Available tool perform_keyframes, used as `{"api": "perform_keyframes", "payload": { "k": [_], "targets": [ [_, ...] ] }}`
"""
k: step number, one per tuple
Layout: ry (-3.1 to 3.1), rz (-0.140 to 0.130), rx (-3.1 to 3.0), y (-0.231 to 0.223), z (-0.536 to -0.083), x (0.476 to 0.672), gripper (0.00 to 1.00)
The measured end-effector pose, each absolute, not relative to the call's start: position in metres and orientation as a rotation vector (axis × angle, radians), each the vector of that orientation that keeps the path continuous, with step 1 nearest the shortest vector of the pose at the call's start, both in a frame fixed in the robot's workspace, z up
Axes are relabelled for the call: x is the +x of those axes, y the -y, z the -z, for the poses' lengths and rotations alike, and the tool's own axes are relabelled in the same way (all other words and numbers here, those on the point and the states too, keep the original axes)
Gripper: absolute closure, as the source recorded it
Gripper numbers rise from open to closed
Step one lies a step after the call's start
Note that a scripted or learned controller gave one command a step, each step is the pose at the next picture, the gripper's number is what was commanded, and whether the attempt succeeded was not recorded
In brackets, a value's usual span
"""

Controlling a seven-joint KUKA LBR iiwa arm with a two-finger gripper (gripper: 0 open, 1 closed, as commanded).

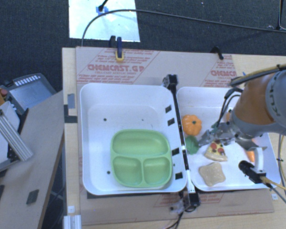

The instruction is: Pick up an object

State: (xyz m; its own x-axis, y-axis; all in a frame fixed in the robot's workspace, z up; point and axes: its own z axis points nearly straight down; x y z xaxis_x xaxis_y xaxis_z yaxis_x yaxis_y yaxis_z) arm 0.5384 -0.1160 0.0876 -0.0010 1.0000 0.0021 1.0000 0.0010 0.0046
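Several toys crowd the right bin (pixel 257 182) just where the fingers (pixel 210 137) reach: the pizza slice (pixel 216 151) lies right below them, a green piece (pixel 191 145) and a small pumpkin (pixel 191 124) just beside, so a closing grasp could nudge one away or pinch two at once. How far the fingers are spread I cannot tell, and nothing shows between them. Behind them the grey-and-orange arm (pixel 257 106) leans in low from the right.
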Motion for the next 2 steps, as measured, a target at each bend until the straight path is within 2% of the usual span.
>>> {"api": "perform_keyframes", "payload": {
  "k": [1,2],
  "targets": [
    [-2.220,-0.006,2.217,0.116,-0.097,0.538,1.00],
    [-2.222,-0.004,2.215,0.116,-0.139,0.538,1.00]
  ]
}}
